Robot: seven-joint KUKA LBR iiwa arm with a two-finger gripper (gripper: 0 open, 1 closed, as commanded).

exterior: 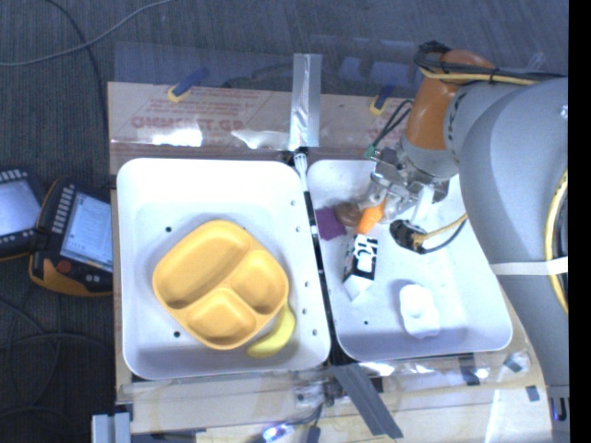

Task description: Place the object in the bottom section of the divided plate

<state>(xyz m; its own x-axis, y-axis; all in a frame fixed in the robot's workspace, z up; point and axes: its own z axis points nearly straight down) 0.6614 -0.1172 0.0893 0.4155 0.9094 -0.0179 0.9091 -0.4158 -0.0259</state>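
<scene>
- Gripper (388, 195) hangs low at upper middle-right, over a small orange object (369, 220); finger state: cannot tell.
- Seat the grasp squarely first.
- Then carry it to the yellow divided plate (220, 282), lower left.

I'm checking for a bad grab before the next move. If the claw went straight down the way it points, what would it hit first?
Most likely the orange item just below the claw, with a brown item beside it in the right bin. Depth is hard to judge from this slanted view, so it may already be touching.
</scene>
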